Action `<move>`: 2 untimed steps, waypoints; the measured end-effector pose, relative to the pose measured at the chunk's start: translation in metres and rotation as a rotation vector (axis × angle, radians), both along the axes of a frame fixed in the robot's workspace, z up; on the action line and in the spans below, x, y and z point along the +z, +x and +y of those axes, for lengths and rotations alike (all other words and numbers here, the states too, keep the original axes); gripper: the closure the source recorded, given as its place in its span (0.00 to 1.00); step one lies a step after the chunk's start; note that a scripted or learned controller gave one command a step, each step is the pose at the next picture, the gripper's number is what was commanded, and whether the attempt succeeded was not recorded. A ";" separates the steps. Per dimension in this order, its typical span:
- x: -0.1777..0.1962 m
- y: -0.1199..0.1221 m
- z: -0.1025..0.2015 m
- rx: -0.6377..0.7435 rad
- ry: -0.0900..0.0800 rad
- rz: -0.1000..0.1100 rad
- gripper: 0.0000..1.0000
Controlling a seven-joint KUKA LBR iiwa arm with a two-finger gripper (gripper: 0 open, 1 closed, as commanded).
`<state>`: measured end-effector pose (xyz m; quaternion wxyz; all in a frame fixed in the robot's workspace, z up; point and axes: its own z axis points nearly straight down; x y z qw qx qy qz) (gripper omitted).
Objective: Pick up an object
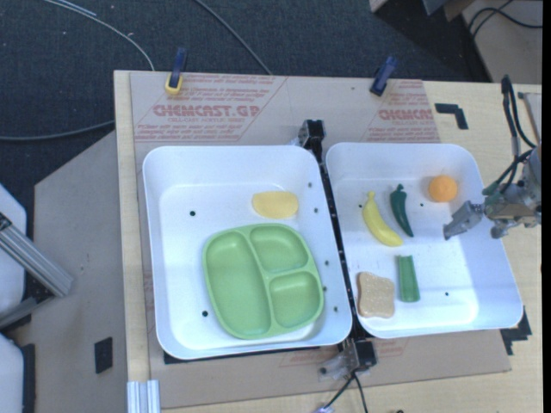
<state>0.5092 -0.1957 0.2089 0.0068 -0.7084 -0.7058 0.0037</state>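
Though whether the tool (461,222) is open or closed cannot be told, nothing sits in it, and the orange ball (442,188) lying just up-left of it looks light, smooth and prone to roll, so grip across its middle.

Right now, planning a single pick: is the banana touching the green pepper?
Apart. The camera view shows a white strip of bin floor between banana and green pepper.

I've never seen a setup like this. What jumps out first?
The big green divided tray in the left bin catches the eye, with a pale yellow piece just beyond it. In the right bin, toy food stands out: a banana, an orange and a green pepper, with the gripper beside them.
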 end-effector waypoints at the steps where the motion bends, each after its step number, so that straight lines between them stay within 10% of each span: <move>1: 0.007 0.003 0.000 0.004 -0.004 -0.013 0.00; 2: -0.043 -0.005 -0.006 0.002 -0.001 -0.007 0.00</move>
